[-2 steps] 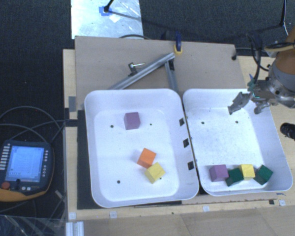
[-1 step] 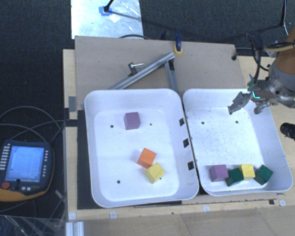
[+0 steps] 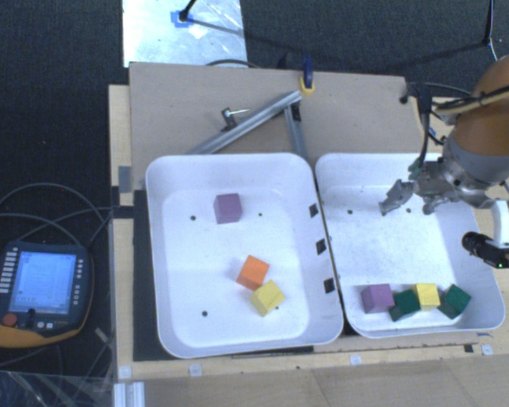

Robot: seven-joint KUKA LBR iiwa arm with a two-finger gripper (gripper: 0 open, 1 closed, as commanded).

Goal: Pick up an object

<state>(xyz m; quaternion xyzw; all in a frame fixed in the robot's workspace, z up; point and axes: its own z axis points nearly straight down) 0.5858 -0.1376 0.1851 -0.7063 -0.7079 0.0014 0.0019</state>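
The left bin (image 3: 165,227) holds three blocks: one purple (image 3: 227,208), one orange (image 3: 253,270), one yellow (image 3: 268,298). The right bin (image 3: 356,185) holds four: one purple (image 3: 377,298), one yellow (image 3: 427,294), two green (image 3: 403,304) (image 3: 455,299). The gripper (image 3: 398,197) hovers above the right bin's upper area, fingers spread, holding nothing.

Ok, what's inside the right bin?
Along the near edge of the right bin sit a purple cube, two green cubes and a yellow cube. The claw hangs over its far part; the arm covers the far right corner.
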